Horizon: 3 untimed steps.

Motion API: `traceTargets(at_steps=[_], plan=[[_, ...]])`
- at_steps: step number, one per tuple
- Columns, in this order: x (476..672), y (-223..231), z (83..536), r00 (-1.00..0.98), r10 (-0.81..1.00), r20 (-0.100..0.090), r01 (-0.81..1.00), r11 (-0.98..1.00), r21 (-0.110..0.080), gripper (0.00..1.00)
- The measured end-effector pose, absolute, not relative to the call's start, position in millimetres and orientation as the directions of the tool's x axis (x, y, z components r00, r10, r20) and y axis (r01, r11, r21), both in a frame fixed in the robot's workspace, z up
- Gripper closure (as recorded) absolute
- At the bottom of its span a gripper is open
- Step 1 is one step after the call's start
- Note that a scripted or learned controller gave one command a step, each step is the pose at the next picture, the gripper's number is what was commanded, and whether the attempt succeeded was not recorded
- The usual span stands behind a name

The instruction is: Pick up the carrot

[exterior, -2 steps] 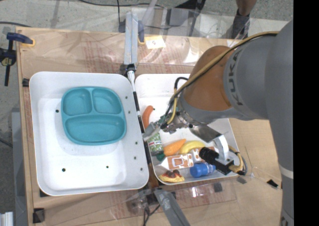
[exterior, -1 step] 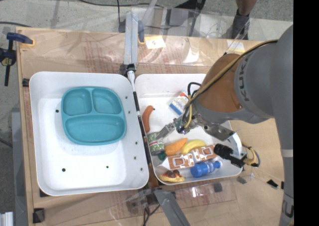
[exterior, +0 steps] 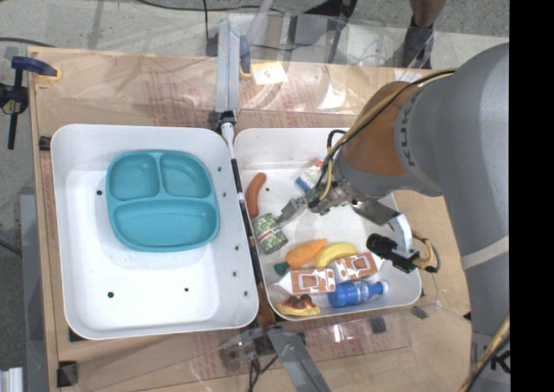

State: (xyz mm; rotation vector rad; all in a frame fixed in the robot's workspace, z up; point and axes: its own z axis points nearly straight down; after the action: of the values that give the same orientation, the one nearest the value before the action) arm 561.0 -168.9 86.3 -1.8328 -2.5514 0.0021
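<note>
Carrot (exterior: 305, 253): orange, lying in right bin (exterior: 286, 141), touching banana (exterior: 336, 253) | Gripper (exterior: 299, 206): above carrot, toward bin's far side, near green carton (exterior: 269, 233); finger state cannot be told | Step: approach, carrot not yet grasped | Next: move gripper over carrot, descend, close.

Carrot (exterior: 305, 253) hemmed: banana (exterior: 336, 253) touching right, carton (exterior: 269, 233) beside left.
</note>
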Motion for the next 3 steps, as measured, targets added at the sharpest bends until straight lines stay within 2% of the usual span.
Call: traceTargets(at_steps=[1, 2, 3], plan=[[485.3, -187.7, 85.9, -0.223, 0.975, 0.002, 0.975, 0.223, -0.003, 0.00], [454.1, -150.6, 88.0, -0.313, 0.950, -0.006, 0.950, 0.313, 0.007, 0.00], [481.6, -132.4, 85.9, -0.028, 1.000, 0.001, 1.000, 0.028, -0.002, 0.00]])
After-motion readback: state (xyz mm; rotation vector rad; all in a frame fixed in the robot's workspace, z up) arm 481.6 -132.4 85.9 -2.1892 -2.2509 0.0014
